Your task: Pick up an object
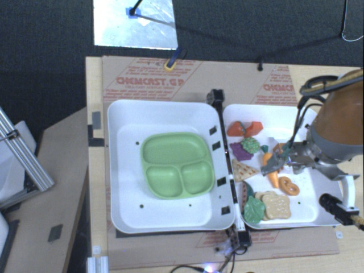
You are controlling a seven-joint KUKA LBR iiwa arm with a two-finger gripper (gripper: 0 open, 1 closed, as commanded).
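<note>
The right bin (301, 115) holds several toy foods: a red-orange piece (244, 128), purple grapes (245, 148), a triangular cracker (244, 170), a pretzel (288, 186), a slice of toast (275, 205), a green leaf (254, 210) and an orange carrot piece (273, 178). My gripper (275, 161) reaches in from the right and hangs low over the bin's middle, just above the carrot piece and next to the pretzel. Its dark tip sits among the food, and nothing shows as held.
The left bin (125, 124) holds a green three-compartment plate (175, 165). A black divider (223, 158) runs between the bins. The grey arm with its orange band (341, 118) covers the right bin's far right side. A foil sheet (135, 15) lies beyond the bench.
</note>
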